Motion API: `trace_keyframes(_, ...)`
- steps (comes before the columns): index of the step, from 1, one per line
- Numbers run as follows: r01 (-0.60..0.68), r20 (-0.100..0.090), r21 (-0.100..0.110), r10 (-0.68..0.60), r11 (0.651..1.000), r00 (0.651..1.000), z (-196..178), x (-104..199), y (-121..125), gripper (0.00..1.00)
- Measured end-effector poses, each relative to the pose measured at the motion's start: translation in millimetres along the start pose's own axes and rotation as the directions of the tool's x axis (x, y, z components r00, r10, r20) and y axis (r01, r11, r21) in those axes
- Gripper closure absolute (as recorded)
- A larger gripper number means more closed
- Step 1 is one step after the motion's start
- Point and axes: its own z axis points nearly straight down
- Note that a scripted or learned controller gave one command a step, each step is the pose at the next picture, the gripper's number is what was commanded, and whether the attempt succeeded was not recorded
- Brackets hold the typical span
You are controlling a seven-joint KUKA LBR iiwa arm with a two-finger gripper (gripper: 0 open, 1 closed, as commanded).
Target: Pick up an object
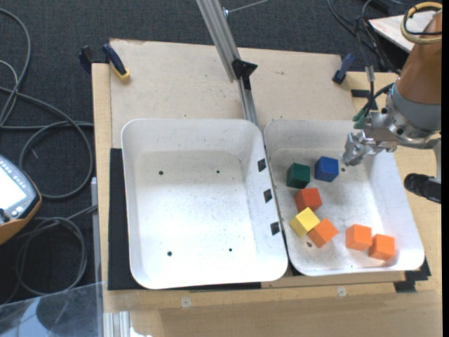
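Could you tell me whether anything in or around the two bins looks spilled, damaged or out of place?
Nothing stands out. All seven blocks, including the blue block and green block, lie inside the right bin. The gripper sits just right of the blue block.

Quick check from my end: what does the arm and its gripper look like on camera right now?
The arm has an orange band over a grey wrist section. Below it sits a small metallic silver gripper made of blocky machined parts. A thin green cable and a dark one run down beside the wrist. A yellowish cable loop sits at the top of the orange part.
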Motion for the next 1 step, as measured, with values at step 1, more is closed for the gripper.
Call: trace_keyframes(1,0.004,-0.002,0.003,-0.004,1.0,1.0,-0.4,47.7,8.6,1.0)
